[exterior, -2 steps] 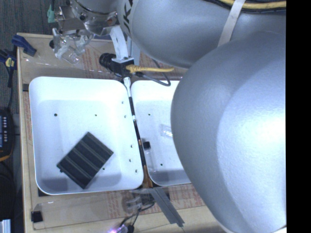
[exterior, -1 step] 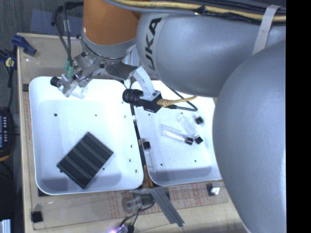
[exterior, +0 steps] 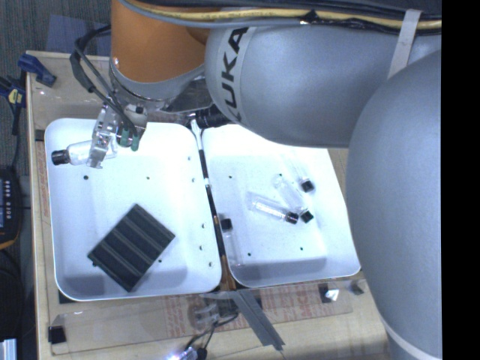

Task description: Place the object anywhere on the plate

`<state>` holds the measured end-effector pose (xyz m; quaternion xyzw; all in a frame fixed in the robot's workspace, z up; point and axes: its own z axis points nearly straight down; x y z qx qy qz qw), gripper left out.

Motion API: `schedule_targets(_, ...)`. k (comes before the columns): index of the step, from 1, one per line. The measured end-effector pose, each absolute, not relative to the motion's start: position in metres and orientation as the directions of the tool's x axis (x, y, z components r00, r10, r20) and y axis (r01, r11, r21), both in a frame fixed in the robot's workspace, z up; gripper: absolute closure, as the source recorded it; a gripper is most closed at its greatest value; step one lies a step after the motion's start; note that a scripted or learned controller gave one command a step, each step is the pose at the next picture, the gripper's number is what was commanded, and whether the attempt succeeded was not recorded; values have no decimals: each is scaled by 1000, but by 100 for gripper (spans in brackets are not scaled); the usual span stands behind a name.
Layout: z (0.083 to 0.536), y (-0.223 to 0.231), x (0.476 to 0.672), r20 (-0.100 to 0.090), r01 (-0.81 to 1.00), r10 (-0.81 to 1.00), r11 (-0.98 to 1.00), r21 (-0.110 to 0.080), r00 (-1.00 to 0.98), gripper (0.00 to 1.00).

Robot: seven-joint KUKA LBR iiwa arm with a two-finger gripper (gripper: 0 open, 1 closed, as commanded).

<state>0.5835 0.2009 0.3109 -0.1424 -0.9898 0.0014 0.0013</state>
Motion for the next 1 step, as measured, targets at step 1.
schedule_targets(1,401,219,604,-3,77,77,997,0,-997,100)
